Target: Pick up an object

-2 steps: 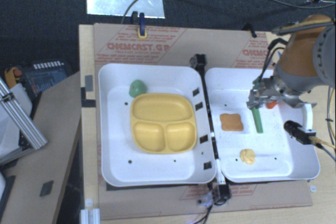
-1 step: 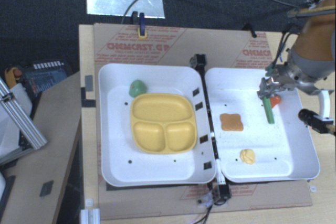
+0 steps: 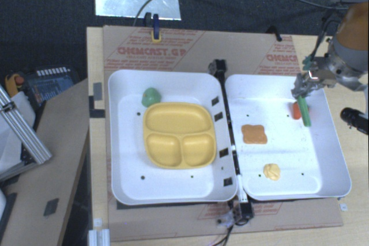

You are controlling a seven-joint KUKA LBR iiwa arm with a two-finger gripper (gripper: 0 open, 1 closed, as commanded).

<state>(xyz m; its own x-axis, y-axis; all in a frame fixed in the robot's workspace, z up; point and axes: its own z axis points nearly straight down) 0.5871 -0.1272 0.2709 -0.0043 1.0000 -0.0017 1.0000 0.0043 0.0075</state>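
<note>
Carrot [image 3: 300,111]: small toy, orange body with green stem, lying at the right bin's [image 3: 328,141] far right side, top hidden beneath the end effector [image 3: 302,91]; grip state indiscernible.

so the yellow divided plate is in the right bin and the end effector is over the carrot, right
Not quite. The camera view shows the yellow divided plate in the left bin, beside a green object. The rest holds: the end effector is over the carrot in the right bin.
</note>
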